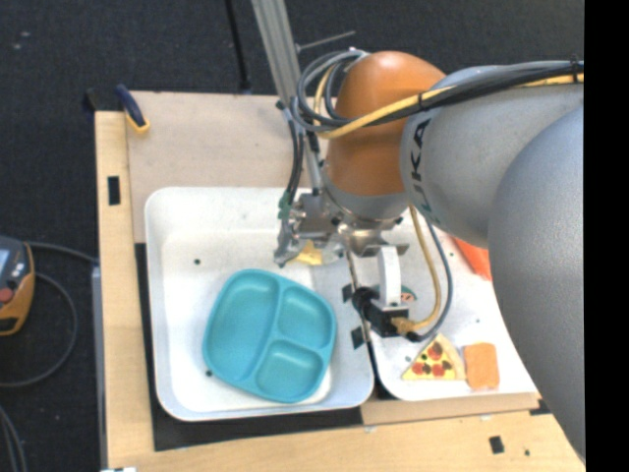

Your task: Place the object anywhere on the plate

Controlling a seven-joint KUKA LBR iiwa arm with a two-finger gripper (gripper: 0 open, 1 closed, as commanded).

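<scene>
**Tool low over the left bin, a yellow piece at its tip**

Tool (pixel 307 247) sits just above the upper rim of the teal plate (pixel 270 334), which lies in the left white bin (pixel 177 264). We see a small yellow object (pixel 311 256) right at its tip, near the plate's upper right edge and apart from the plate's compartments. We cannot tell whether the tool grips it or how far it is parted, since the wrist hides that. In the right bin (pixel 393 386) we see a pizza slice (pixel 432 362) just beside an orange block (pixel 481 365). Both bins rest on the tabletop (pixel 197 146).
</scene>
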